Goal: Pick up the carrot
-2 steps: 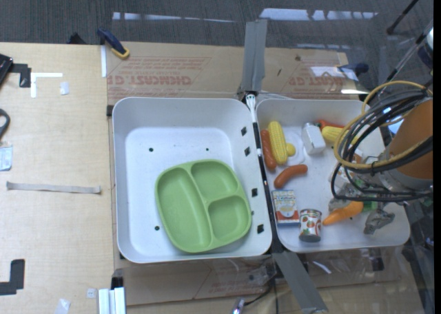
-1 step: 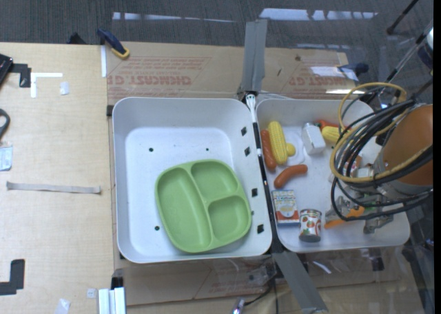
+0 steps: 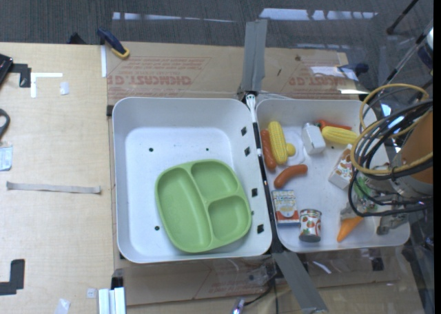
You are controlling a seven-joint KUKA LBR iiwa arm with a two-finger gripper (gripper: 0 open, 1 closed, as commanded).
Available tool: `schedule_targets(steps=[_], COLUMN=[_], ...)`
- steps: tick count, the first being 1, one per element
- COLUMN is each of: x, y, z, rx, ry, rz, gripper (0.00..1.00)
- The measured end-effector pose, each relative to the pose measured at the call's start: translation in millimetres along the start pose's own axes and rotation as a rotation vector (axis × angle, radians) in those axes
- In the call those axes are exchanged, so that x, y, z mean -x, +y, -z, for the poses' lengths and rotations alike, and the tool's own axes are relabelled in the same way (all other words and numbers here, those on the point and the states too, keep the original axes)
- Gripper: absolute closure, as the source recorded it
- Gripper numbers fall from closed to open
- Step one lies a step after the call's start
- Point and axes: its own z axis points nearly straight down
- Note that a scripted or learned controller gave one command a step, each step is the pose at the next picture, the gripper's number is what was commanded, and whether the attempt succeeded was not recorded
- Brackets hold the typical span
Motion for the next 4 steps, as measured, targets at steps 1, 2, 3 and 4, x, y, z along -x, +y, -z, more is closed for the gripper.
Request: schedule_targets(steps=[1, 2, 3, 4], x=[14.4, 29.4, 12.4, 14.6], y=[8.0, 14.7, 6.6, 6.3], z=[-1.1, -1.1, -0.6, 8.0], rx=[0.003, 0.004, 0.002, 0.001], ry=[0.003, 0.003, 0.002, -0.002], rz=[0.226, 0.559, 0.468, 0.464], gripper=[0.00, 0.00, 0.00, 1.00])
